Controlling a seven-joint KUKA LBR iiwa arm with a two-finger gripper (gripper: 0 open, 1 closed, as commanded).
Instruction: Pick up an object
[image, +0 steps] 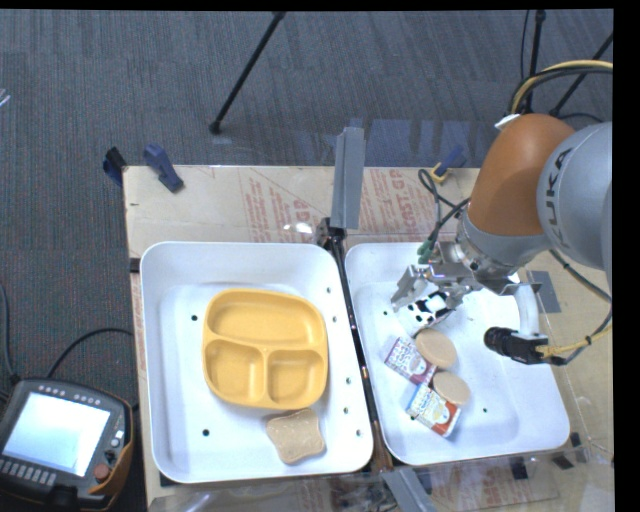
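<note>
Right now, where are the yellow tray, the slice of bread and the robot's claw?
yellow tray (236, 318): camera view, bare floor of its top compartment.
slice of bread (295, 436): camera view, middle of the slice.
claw (428, 297): camera view, between its fingertips, over the right bin.

Arm (560, 190) cut off right, jaws perhaps obscured

Two small cartons (420, 383) lie flat in the right bin (540, 425) — round tan lids touching.
</note>
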